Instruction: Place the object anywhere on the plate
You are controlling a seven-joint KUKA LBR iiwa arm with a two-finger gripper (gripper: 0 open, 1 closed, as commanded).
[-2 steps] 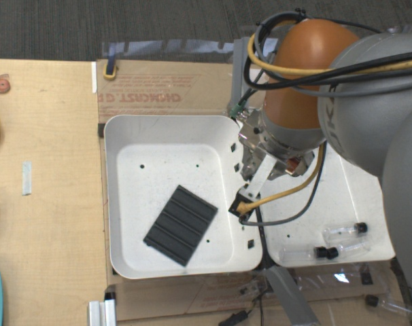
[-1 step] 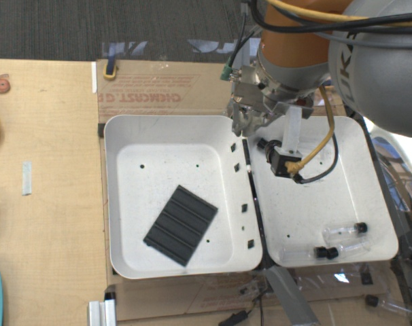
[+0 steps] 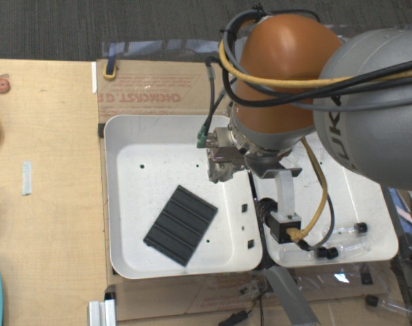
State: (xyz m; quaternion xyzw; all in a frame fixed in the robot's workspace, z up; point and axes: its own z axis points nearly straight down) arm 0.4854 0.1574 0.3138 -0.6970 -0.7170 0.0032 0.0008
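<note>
Arm (image 3: 315,80) w/ orange band hangs over the seam btwn both bins. Left bin (image 3: 124,182) holds a dark ribbed plate (image 3: 181,224), lying flat at a slant, lower middle. Gripper (image 3: 223,165) above plate's upper right, apart from it; grip state: can't tell.

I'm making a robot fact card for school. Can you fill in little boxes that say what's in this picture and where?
arm: grey with orange band, reaching in from the right over both bins
end effector: above the left bin's right side
left bin: white, shallow
dark object: black ribbed rectangular plate, lying flat and tilted in the left bin, apart from the end effector
right bin: white, partly hidden by the arm
</note>
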